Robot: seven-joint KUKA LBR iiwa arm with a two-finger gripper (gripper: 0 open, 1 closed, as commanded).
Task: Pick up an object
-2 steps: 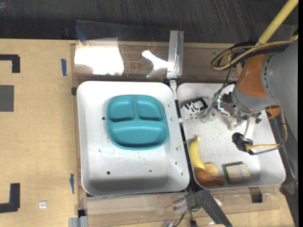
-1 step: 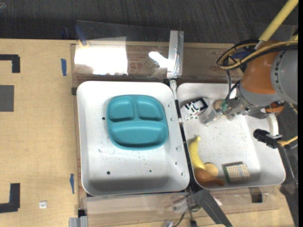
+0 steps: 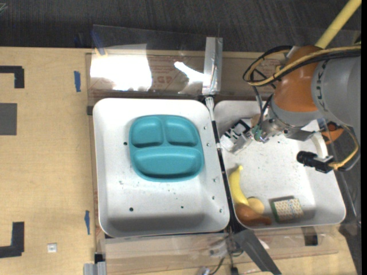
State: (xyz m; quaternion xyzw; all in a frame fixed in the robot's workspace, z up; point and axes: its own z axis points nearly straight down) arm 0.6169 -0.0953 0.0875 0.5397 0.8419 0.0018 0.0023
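In the right bin [image 3: 281,165] a yellow banana [image 3: 235,187] lies along the left wall. A brown-orange rounded object [image 3: 253,211] touches the banana's lower end. Beside that, near the front wall, lies a small tan and green rectangular pad [image 3: 286,208]. My gripper [image 3: 236,135] is low in the bin's back left corner, close to the left wall and apart from the banana's upper tip. The grey arm with its orange band [image 3: 295,90] comes in from the right over the bin's back edge.
The left bin [image 3: 109,153] holds a teal divided plate [image 3: 166,146] near its middle. A black part with cables [image 3: 312,160] hangs over the right bin's right side. A clear sheet [image 3: 149,67] stands behind the bins.
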